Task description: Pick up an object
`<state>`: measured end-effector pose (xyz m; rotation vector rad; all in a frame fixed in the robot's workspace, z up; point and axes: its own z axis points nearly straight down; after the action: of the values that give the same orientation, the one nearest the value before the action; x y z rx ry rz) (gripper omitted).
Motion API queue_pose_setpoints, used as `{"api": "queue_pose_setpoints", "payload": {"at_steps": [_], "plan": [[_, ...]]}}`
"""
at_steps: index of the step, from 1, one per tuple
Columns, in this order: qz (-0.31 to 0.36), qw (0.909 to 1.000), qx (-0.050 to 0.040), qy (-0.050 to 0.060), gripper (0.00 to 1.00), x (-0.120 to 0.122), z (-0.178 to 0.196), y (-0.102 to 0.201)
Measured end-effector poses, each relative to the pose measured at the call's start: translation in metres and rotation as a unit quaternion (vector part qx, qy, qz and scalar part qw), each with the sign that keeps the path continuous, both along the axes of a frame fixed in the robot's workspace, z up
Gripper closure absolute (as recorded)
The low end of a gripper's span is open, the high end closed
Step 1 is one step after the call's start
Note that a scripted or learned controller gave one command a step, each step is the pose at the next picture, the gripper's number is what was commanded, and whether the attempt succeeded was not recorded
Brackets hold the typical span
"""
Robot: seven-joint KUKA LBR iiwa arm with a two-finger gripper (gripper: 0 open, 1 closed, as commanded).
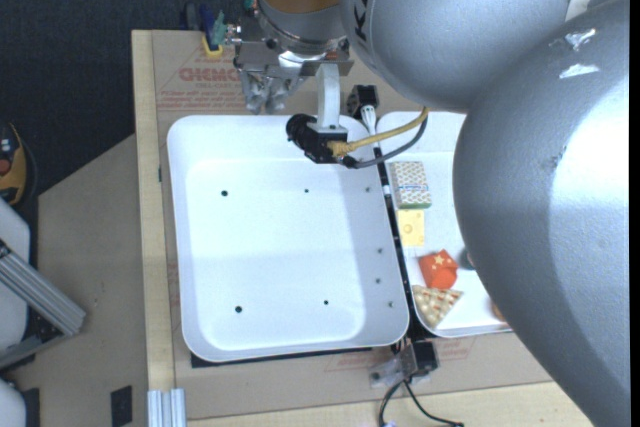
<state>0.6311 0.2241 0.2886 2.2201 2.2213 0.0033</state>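
Nothing is picked up yet: the metal two-finger gripper (266, 95) hangs beyond the left shallow white plastic bin (200, 245), jaws seemingly clenched on nothing.

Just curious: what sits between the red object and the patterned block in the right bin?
In the camera view, a yellow block lies between the red object and the patterned block.
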Motion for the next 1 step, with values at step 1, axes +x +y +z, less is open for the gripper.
{"api": "queue_pose_setpoints", "payload": {"at_steps": [1], "plan": [[0.000, 1.0000, -0.0004, 0.003, 1.00, -0.0295, 0.0125, 0.0002]]}}
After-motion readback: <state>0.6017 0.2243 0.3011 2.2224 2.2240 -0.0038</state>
